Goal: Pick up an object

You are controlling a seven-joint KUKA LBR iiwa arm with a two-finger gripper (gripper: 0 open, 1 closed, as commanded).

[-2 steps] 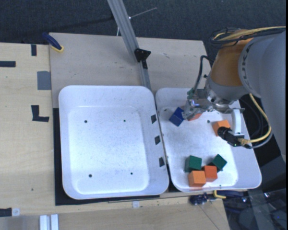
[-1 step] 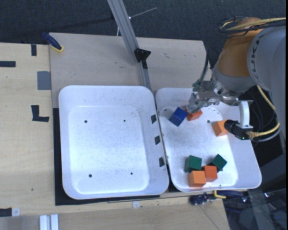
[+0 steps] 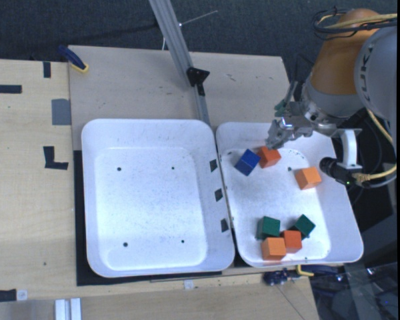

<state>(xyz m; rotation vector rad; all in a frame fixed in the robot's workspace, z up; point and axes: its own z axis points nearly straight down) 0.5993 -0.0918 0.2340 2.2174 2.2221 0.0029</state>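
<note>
Spanning the middle of the view: a pale wooden bench [image 3: 27, 179] bearing two shallow white bins side by side, the left bin [image 3: 93, 135] and the right bin [image 3: 350, 245]. Reaching in from the right: the grey arm [image 3: 380, 52] with its orange band [image 3: 337, 62], wrist bent down over the far part of the right bin. Crossing the top at a slant: a metal pole [image 3: 177, 39], ending near the gap between the bins. Hanging just above the far corner of the right bin: the gripper [image 3: 280, 139], tips close over an orange-red cube [image 3: 270, 157]; whether spread or closed cannot be told from this angle, and nothing visibly clamped between them. Lying just beside that cube, touching or nearly so: a blue cube [image 3: 247, 161], tilted. Sitting apart toward the right wall: an orange cube [image 3: 308, 177]. Clustered at the near end of the bin: two green cubes [image 3: 269, 227] [image 3: 305, 225] and two more orange cubes [image 3: 276, 247] [image 3: 293, 239], packed together. Likely target, judging by position: the orange-red cube. Risks from here: striking the blue neighbour on descent and shoving both aside; landing on a cube edge and tipping it away; pinching only a corner, then losing it on the lift; catching the bin's far wall, given how near the rim everything sits.
</note>
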